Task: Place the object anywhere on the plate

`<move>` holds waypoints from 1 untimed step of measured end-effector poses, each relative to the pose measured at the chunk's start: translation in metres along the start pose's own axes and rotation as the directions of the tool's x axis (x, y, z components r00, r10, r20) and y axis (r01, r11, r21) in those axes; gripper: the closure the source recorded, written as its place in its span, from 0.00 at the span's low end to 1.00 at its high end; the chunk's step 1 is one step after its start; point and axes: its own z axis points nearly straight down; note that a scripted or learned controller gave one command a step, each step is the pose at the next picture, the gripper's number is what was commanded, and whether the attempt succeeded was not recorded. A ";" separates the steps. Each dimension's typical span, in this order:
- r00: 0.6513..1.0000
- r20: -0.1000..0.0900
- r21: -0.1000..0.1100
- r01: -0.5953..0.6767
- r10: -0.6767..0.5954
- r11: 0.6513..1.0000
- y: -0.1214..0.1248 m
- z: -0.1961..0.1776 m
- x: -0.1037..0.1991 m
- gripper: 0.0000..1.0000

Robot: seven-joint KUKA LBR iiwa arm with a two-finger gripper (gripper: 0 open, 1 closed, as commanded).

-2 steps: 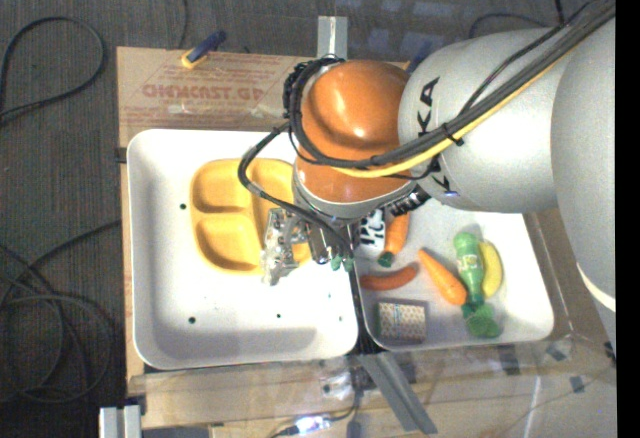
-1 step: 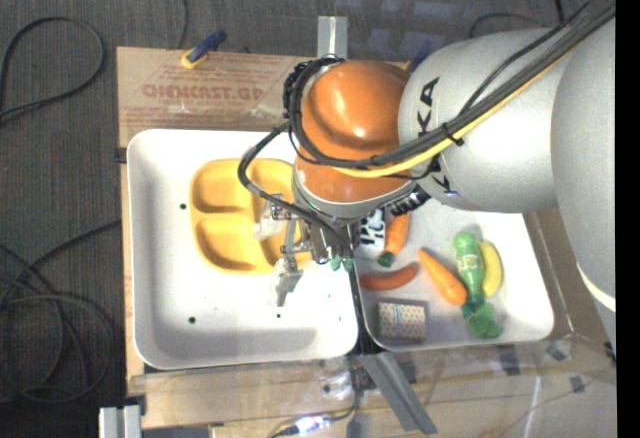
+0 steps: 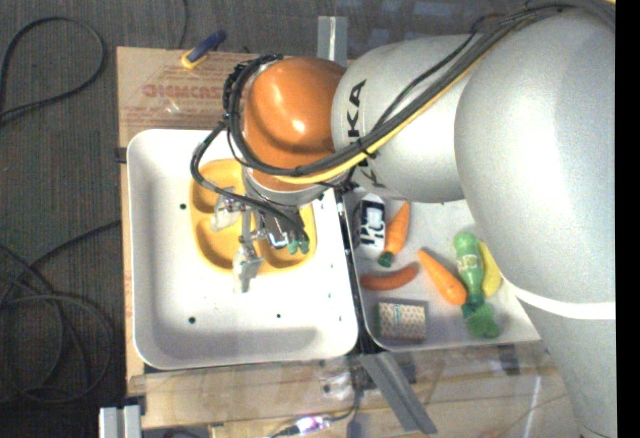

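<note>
Gripper (image 3: 262,244) hangs directly over the yellow plate (image 3: 212,244) in the left bin (image 3: 160,316). Whether it pinches anything cannot be told. Carrots (image 3: 440,276), likely candidates, lie right of the plate in the other bin (image 3: 440,341).

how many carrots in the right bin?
2. One carrot stands near the bin's left side beside the black-and-white pack; the other carrot lies mid-bin by the green bottle. The arm may hide more.
</note>
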 end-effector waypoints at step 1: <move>1.000 0.002 -0.003 -0.002 0.002 1.000 0.000 -0.009 -0.001 1.00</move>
